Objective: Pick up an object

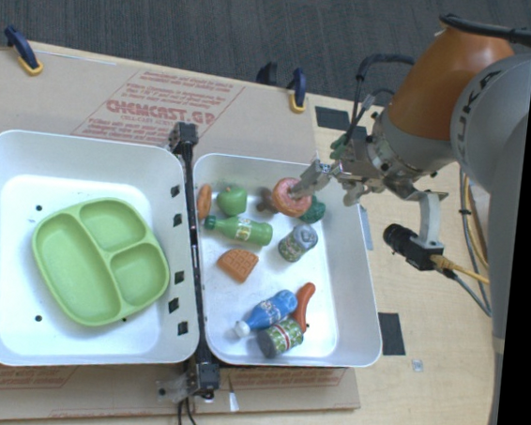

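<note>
My gripper (330,188) hangs over the far right corner of the right bin (356,292), its fingers spread open and nothing between them. The left fingertip (309,180) is right at the upper edge of a pink ring-shaped toy (291,198); whether it touches, I cannot tell. A small teal piece (314,210) lies beside the ring. Also in this bin are a green bottle on its side (241,230), a green fruit (232,200), a grey-green can (297,242), an orange waffle piece (237,264), a blue bottle (270,311), a red-orange pepper (304,301) and a second can (281,338).
The left bin (11,166) holds a green divided plate (100,260). A black clamp (184,137) sits at the top of the wall between the bins. A small orange piece (204,200) lies along that wall. Cables and a black fitting (411,246) hang right of the right bin.
</note>
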Controlling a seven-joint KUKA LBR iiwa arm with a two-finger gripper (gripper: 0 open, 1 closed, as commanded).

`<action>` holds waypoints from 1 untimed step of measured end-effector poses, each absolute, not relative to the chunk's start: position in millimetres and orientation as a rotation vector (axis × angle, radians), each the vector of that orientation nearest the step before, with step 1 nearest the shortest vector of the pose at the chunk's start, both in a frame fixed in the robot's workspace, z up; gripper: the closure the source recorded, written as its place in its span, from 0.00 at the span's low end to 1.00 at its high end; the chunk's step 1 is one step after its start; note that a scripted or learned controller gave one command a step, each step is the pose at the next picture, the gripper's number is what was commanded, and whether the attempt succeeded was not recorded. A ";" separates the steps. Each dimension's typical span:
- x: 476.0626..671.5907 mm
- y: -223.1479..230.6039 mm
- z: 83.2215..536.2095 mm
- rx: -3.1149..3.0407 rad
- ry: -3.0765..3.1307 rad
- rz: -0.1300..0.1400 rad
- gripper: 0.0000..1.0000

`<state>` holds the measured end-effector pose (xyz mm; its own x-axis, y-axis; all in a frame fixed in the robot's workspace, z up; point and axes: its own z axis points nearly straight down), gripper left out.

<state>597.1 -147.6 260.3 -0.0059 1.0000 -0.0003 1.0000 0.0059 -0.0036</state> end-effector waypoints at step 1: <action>547.3 -166.1 114.4 -2.218 -2.228 -0.002 0.00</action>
<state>547.3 -166.1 114.4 -0.0046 1.0000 -0.0003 1.0000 0.0046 0.0023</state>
